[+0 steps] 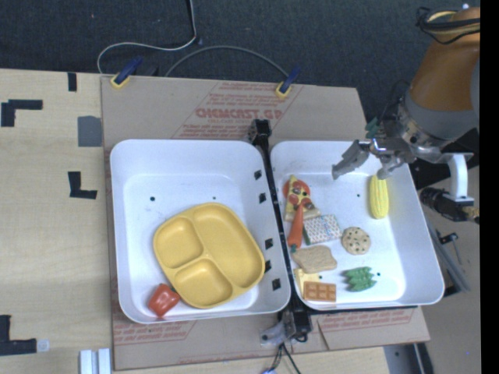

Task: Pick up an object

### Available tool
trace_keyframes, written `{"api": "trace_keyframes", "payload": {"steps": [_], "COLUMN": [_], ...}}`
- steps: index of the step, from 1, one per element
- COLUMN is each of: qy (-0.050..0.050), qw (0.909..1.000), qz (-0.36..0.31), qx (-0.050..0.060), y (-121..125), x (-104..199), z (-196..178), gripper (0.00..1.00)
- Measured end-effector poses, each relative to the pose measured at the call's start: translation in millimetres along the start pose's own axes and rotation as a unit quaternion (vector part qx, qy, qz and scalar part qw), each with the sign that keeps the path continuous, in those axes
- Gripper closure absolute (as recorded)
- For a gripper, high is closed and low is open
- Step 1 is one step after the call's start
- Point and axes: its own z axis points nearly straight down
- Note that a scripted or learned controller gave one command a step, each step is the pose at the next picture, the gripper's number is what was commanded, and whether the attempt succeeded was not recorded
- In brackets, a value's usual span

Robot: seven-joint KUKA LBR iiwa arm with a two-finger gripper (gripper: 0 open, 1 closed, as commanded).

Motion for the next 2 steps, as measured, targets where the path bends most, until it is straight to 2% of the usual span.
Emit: {"api": "trace_keyframes", "payload": {"steps": [1,2], "qy": [0.001,-0.002], "qw": [1.0000,1.0000], "qz": [0.000,0.000], "qx": [0.006,-0.001], "y": [-8.4,26.0], "x": [28.4,24.3], "z": [105.0,187.7], "gripper": [0.00,0.00]}}
